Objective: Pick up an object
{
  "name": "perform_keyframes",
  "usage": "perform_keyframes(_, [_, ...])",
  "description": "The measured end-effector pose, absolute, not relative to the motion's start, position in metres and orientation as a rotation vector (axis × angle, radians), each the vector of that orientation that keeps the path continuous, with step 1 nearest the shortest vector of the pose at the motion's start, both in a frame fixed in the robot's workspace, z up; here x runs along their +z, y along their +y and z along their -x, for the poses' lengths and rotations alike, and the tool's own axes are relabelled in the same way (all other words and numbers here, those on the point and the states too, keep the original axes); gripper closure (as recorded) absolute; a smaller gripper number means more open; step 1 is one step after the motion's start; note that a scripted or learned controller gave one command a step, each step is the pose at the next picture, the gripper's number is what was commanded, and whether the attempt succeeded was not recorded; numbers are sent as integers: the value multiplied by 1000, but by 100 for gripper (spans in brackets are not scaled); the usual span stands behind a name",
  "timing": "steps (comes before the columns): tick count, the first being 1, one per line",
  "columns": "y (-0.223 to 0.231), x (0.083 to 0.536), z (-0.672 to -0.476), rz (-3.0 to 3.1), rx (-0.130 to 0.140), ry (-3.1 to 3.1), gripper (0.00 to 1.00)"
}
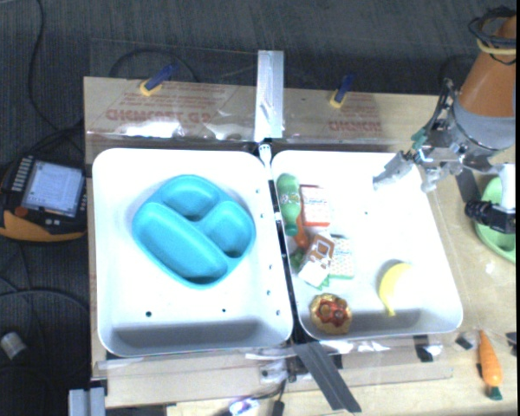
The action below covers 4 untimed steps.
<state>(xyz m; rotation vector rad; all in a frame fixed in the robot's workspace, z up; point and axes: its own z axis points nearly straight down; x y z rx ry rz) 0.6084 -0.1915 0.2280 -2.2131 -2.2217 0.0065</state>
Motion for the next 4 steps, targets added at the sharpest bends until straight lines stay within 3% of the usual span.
perform_keyframes(1, [-127,130,-562,2163,3,-2273,0])
perform_keyframes(2, [-105,90,-539,2110,-5,-2342,0])
perform_keyframes(3, [-105,99,-539,2109,-9,-2342,100])
perform_keyframes(4, [-63,205,-533,2217,6,-2224,100])
